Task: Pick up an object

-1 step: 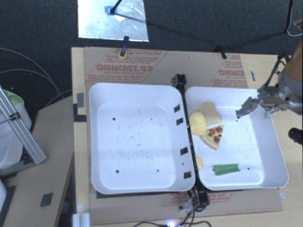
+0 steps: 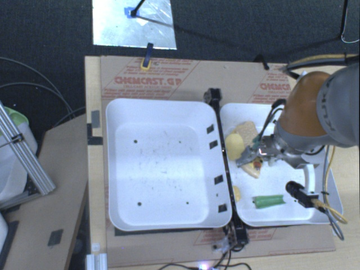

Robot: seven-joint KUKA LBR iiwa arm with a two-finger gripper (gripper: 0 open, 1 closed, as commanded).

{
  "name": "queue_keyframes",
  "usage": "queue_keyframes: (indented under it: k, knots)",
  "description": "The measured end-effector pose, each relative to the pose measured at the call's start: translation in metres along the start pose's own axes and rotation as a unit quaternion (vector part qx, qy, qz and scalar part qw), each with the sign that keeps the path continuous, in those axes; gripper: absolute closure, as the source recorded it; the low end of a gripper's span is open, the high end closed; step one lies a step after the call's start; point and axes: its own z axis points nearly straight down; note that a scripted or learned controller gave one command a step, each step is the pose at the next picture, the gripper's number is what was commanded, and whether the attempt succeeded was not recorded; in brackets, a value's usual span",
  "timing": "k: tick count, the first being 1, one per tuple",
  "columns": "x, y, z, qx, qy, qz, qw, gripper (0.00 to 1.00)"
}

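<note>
My gripper (image 2: 251,155) hangs low over the right bin (image 2: 292,212), near its left-middle part. Just left of it lies a yellow rounded object (image 2: 234,144), and behind that a tan sponge-like piece (image 2: 247,131). A pale yellow wedge (image 2: 252,170) with a small red and dark bit on it sits right under the fingertips. A green cylinder (image 2: 268,201) lies near the bin's front. A small yellow piece (image 2: 237,193) rests by the divider. The view is too small to tell whether anything sits between the fingers.
The left bin (image 2: 121,207) stands beside the right one, with black clips along the divider (image 2: 220,151). The bins rest on a cardboard sheet (image 2: 169,77). A metal plate (image 2: 134,16) lies on the floor behind.
</note>
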Motion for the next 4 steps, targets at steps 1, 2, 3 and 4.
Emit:
queue_keyframes:
  k: [1, 2, 3, 4]
  knots:
    - [-0.034, 0.067, 0.024, -0.009, -0.003, 0.002, 1.0, 0.0]
    - [-0.002, 0.09, 0.021, -0.012, -0.008, 0.002, 0.9999, 0.0]
    - [-0.009, 0.097, 0.023, -0.009, -0.004, 0.004, 0.9999, 0.0]
    - [-0.013, 0.048, 0.026, -0.005, -0.003, 0.005, 1.0, 0.0]
